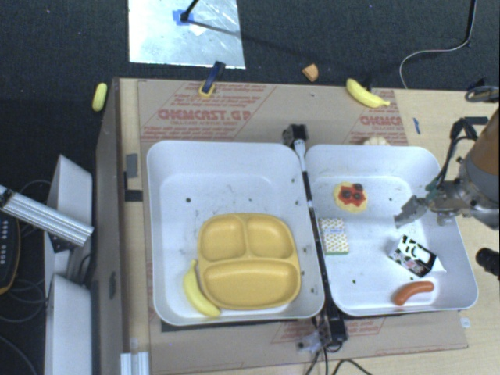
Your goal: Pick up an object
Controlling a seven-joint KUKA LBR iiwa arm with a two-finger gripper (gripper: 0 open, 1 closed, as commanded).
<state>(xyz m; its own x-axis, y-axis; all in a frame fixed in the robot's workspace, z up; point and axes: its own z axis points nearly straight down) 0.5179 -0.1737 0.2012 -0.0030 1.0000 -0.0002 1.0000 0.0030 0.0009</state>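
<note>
Toy sausage (413, 292) in right bin (375, 161); bench board (258, 104) lettered "CHEMCAST".

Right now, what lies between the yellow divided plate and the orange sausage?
In the camera view, the checkered card lies between the yellow divided plate and orange sausage, past the bins' shared rims.

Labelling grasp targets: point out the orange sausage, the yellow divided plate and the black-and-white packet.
orange sausage (413, 291), camera view, middle of its length
yellow divided plate (248, 261), camera view, central ridge
black-and-white packet (412, 256), camera view, its top face
</note>
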